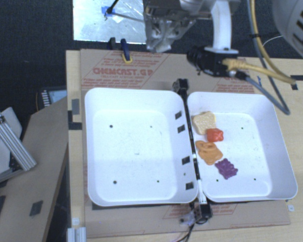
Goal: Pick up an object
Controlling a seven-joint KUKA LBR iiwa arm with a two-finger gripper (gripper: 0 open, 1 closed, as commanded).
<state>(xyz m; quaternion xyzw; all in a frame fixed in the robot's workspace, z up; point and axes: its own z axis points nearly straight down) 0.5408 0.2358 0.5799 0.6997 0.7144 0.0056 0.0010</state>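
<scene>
Four small objects lie in the right bin [262, 185] near its left wall: a tan bread-like piece [204, 121], a red block [215, 134], an orange lump [208, 152] and a purple grape-like cluster [225, 168]. My gripper [159, 40] hangs high at the top of the view, above the bench's far edge and well away from the bins. Nothing shows between its fingers.
The left bin [98, 185] sits beside the right one, joined along a black clipped seam [188, 135]. Cardboard [121, 70] lies under both. Yellow and grey cables [262, 72] run across the far right. A metal rail [10, 140] leans at the left.
</scene>
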